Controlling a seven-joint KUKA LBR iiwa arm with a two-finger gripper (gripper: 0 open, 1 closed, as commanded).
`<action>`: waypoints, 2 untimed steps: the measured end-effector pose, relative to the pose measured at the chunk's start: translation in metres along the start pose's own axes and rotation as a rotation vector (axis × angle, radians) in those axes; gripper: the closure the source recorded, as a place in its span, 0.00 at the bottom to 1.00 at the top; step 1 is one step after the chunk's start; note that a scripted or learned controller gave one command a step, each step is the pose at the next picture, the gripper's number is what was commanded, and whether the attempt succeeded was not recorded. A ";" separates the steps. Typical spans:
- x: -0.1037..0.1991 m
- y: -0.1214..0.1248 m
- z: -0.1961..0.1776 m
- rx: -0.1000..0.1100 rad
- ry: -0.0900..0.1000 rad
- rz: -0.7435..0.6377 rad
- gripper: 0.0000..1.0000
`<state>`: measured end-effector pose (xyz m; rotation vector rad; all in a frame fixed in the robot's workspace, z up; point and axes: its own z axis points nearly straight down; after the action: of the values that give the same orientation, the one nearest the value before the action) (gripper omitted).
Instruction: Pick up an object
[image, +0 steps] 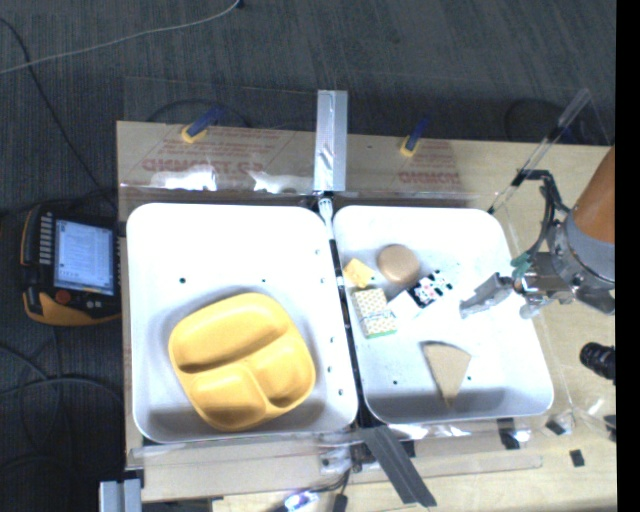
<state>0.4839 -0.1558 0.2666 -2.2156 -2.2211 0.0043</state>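
Currently the end effector (487, 296) hovers over the right bin (500, 395); finger state unclear.

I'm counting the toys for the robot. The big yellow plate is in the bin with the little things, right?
Not quite. The camera view shows the big yellow plate alone in the left bin. The little things, like the tan wedge, lie in the right bin.

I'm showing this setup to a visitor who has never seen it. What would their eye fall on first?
Most likely the big yellow divided plate, lying in the left bin. Next, the cluster of small things at the upper left of the right bin: a tan round piece, a yellow block and a dotted card. The gripper reaches in from the right.
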 end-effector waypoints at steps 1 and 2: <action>-0.017 0.001 -0.047 -0.003 -0.001 -0.014 0.00; 0.038 0.048 0.077 0.000 0.000 0.065 0.00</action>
<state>0.5311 -0.1176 0.1890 -2.2867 -2.1482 0.0049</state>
